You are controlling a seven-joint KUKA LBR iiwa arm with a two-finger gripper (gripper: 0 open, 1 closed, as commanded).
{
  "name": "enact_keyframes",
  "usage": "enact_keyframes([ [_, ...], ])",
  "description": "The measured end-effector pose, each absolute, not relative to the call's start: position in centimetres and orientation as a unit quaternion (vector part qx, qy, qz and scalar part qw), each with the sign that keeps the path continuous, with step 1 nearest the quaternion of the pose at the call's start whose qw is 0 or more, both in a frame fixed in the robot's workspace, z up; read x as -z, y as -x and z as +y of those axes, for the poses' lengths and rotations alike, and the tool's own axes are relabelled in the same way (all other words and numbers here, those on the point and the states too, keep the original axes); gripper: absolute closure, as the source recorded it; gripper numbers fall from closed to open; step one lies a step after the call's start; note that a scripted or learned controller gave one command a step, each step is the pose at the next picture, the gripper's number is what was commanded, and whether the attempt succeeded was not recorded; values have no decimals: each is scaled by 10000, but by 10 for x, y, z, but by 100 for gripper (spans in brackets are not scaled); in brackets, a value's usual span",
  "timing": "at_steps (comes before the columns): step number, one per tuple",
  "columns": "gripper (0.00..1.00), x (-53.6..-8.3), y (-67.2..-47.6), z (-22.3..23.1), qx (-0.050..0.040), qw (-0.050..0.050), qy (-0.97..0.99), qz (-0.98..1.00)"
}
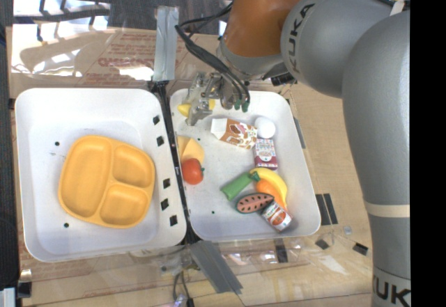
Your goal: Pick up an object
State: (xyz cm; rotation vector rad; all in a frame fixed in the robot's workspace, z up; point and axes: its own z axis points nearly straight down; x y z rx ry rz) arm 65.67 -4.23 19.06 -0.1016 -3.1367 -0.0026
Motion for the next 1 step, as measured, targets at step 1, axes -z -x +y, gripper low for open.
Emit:
enact_keyframes([
  [1,100,-194,-611,-165,-17,1,-318,-9995],
])
